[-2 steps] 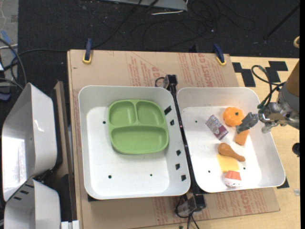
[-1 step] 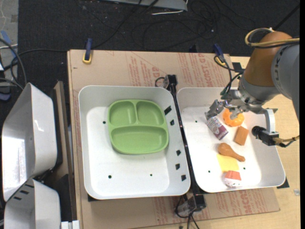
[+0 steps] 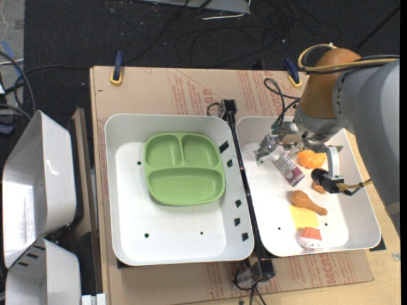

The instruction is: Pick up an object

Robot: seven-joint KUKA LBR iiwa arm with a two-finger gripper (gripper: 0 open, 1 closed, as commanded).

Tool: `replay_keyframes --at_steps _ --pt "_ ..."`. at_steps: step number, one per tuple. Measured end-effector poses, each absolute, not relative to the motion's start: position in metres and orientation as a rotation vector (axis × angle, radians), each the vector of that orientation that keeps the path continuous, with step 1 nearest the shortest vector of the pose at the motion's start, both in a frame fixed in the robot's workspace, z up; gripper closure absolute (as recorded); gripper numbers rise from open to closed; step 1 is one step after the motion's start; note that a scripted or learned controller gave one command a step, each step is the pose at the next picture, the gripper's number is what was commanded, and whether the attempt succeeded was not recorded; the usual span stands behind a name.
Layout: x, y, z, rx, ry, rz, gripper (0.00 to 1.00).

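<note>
**Arm low over right bin, nothing visibly gripped yet**

Step looks like the reach or descent stage of the pick. The gripper (image 3: 294, 150) sits low in the upper part of the right bin (image 3: 362, 230), right of frame centre, among the loose items. Can't tell whether it is apart or closed from this angle, and nothing shows clearly clamped in it.

Closest candidates: a small purple-and-white packet (image 3: 290, 169) just below the gripper, touching or nearly so, and an orange piece (image 3: 310, 159) just beside it to the right. Next move probably calls for settling squarely over one of these, closing on it, then lifting straight up. The items crowd each other, so a nudge or a miss seems likely.

Right bin also holds a brown drumstick-shaped toy (image 3: 308, 202) lower down, a yellow block (image 3: 304, 218) under it, and a red-and-white item (image 3: 310, 237) near the bottom edge.

Left bin (image 3: 127, 234) holds a green divided plate (image 3: 184, 168), upper middle, three compartments, nothing in them.
</note>
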State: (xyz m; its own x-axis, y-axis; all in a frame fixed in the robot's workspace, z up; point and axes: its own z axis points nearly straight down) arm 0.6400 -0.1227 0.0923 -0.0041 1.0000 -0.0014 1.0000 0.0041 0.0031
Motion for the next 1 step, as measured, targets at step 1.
replay_keyframes --at_steps 1 --pt "0.6394 -0.1229 0.1025 2.215 2.225 0.001 1.00"
